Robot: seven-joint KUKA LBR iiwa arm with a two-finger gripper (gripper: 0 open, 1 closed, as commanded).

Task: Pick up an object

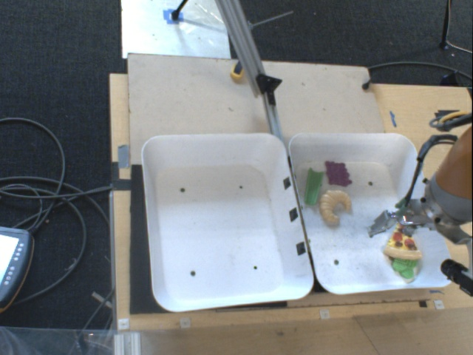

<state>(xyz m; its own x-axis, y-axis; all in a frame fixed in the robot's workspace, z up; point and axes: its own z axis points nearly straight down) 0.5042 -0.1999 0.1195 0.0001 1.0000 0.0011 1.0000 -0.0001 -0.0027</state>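
I am working over a pale wooden desk (325, 95) that is standing on dark carpet (59, 50), with loose black cables (44, 191) trailing across the floor on the left and the corner of a screen (11, 261) peeking in at the lower left. A grey pole (244, 35) is slanting down from the top toward the two white bins. The left bin (159, 272) is sitting beside the right bin (347, 283), their walls touching down the middle.

In the right bin, a purple piece (338, 172), a green piece (314, 186) and a tan croissant (336, 205) are lying close together near the centre. A toy pizza slice (402, 244) is lying at the right side with something green (405, 267) just below it; I cannot make out what that green thing is.

My arm (452, 191) is reaching in from the right, mostly cut off by the edge. My gripper (389, 222) is hanging low just above the pizza slice, its fingers spread apart and holding nothing.
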